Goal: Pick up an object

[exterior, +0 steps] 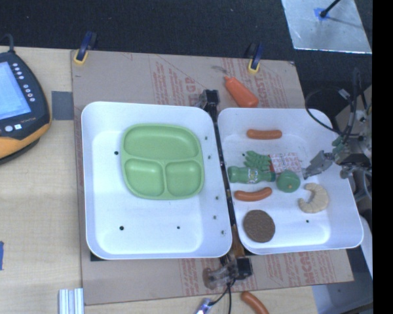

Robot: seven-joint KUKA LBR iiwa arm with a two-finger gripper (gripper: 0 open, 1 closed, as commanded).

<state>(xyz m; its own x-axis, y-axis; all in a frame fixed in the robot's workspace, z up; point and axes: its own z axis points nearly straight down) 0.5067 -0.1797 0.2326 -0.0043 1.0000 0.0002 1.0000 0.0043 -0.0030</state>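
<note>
The tool (pixel 316 165) sits at the right bin's (pixel 340 237) right side, low over the floor; it is too small and blurred to tell whether it is spread or pressed together, and nothing shows in it. Nearest to it are the green ball (pixel 288 182), just to its left, and the croissant (pixel 314 199), just below, probably the easier target, its curved long axis running roughly up-down.

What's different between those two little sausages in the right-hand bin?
The upper sausage lies straight and level near the bin's far side; the lower sausage lies slightly tilted and curved, mid-bin. The upper one lies alone; the lower one sits between the green toy and the brown patty. Both are orange-red and similar in size.
</note>
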